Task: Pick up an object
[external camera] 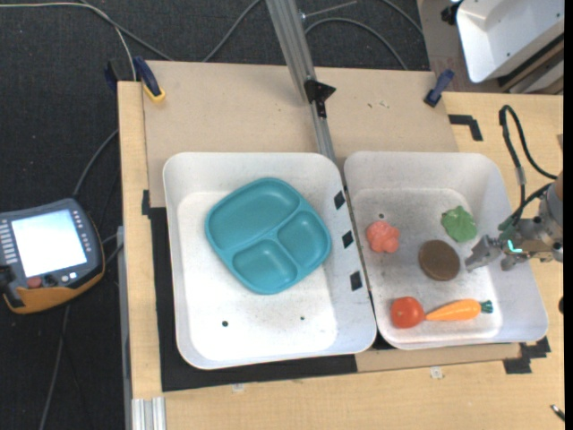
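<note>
While the gripper [488,251] is hovering at three o'clock in the right bin [403,170], fingers spread wide and carrying nothing, the brown disc [439,260] is lying just beside it; lowering squarely astride it looks advisable, avoiding the green piece [459,223].

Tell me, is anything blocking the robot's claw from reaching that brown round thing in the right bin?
Nothing visible does. The gripper sits at the right bin's right side, and the brown round object lies just to its left with bare bin floor between them. The green piece is further back, the carrot nearer the front.
</note>
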`<control>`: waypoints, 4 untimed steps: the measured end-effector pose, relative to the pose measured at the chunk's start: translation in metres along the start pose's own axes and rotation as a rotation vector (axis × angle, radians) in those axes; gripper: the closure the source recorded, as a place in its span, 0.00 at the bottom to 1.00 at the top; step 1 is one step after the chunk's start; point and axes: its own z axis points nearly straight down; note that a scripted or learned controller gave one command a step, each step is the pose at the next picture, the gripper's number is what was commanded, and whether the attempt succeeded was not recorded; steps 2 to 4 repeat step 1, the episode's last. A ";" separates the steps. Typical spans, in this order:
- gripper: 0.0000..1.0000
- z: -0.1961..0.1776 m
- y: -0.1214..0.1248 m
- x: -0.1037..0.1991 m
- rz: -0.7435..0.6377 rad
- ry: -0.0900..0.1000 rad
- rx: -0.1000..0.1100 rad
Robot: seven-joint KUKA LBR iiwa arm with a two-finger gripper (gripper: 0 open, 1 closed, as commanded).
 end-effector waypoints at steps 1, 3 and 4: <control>0.00 -0.001 0.000 0.000 0.000 0.000 -0.001; 0.00 -0.001 0.000 0.000 0.000 0.000 -0.001; 0.00 -0.001 0.000 0.000 0.000 0.000 -0.001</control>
